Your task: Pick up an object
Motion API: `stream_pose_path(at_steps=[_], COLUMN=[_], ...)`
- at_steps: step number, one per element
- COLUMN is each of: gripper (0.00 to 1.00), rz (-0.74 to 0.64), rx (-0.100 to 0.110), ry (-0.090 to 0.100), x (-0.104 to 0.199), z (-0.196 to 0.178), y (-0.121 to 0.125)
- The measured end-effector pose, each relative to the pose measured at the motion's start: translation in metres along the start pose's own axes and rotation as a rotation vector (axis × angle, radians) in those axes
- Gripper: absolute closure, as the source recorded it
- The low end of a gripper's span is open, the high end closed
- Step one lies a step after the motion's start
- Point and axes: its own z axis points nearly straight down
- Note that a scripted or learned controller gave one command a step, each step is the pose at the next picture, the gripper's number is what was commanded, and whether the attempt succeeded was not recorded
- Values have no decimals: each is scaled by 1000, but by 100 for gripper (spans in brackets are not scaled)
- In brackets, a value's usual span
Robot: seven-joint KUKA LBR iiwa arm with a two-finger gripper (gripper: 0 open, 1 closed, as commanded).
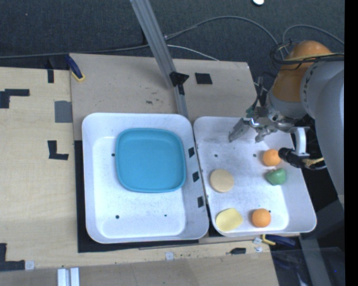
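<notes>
You see the arm [313,84] over the right bin [246,162], its gripper [246,132] spread apart, holding nothing, above the bin's far end. The left bin [100,212] holds a blue plate [150,160]. Right bin: two yellow pieces [222,181] [229,219], green piece [276,177], two oranges [271,157] [260,217].

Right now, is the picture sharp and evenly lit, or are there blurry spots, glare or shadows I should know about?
Camera view: light is soft and fairly even; the white bins look bright but not washed out. The blue plate shows no strong glare. The small items, like the orange ball, are soft-edged and low in detail. The hand is slightly blurred, and a bright light spot sits at the top edge.
</notes>
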Motion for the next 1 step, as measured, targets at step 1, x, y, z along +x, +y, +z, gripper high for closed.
stream_pose_path(at_steps=[1], gripper=[0], rz=[2], rx=[11], ry=[1], x=[1], z=[39], y=[-1])
